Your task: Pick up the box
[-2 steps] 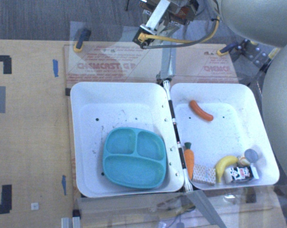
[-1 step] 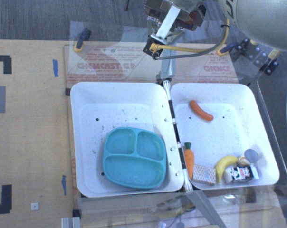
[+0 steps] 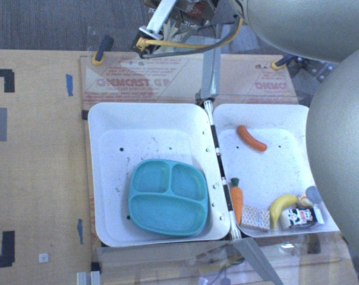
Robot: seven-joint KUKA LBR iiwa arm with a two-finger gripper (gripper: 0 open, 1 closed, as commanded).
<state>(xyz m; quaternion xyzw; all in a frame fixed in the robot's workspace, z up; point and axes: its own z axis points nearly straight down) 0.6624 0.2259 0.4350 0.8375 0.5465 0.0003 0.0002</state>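
Claw [image 3: 182, 2]: raised beyond the far side of the teal divided plate [image 3: 167, 198], over the far edge of the table [image 3: 37, 159]. Whether it is spread or pressed together cannot be told from here. No object shows in its grip.
Box [image 3: 255, 218]: flat, pale, with a fine red pattern. It lies on the floor of the right bin [image 3: 286, 114], to the right of the plate past the two adjoining bin walls, level with the plate's near edge.
Bearing, claw to box: the box lies well apart from the claw, toward the viewer and further to the plate's right. The move would have to cross the whole depth of the bin and then descend.
Long axis of box: appears to run across the view, roughly parallel to the plate's near edge. The outline is close to square, so this is uncertain.
Crowding: a carrot [image 3: 236, 199] lies against the box's plate-side edge. A banana [image 3: 283, 206] sits just beside its opposite edge, with a small black-and-white carton [image 3: 301, 217] beyond. In my judgement a grasp across the short sides leaves little room.
Clear of the approach: a sausage [image 3: 251, 138] lies well apart, level with the plate's far side.
Plate location: left bin [image 3: 108, 123].
Surface: wooden table with blue tape marks. A clear printed sheet [image 3: 138, 82] lies beyond the plate.
Room: grey carpet [image 3: 49, 10] past the table.
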